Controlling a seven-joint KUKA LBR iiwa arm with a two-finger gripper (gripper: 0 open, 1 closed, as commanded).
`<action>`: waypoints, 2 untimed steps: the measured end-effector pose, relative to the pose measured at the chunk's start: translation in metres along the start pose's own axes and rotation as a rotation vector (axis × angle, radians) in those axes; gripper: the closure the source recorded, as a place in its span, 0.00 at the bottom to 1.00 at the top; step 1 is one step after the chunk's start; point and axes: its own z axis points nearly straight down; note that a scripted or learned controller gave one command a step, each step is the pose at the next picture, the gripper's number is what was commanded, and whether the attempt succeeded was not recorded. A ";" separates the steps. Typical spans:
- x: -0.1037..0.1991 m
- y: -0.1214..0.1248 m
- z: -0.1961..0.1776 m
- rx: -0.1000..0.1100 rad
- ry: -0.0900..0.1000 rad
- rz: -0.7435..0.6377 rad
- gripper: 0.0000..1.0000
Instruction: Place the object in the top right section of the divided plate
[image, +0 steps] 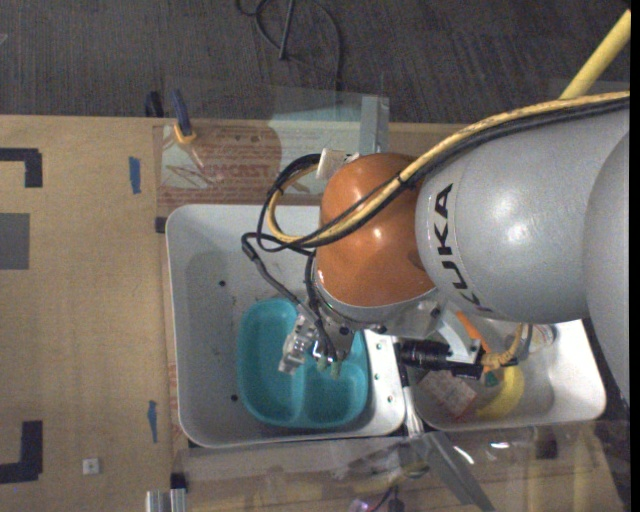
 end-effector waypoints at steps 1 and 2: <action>0.016 0.035 0.016 0.000 0.001 -0.313 1.00; -0.022 -0.049 -0.002 0.002 0.003 -0.207 1.00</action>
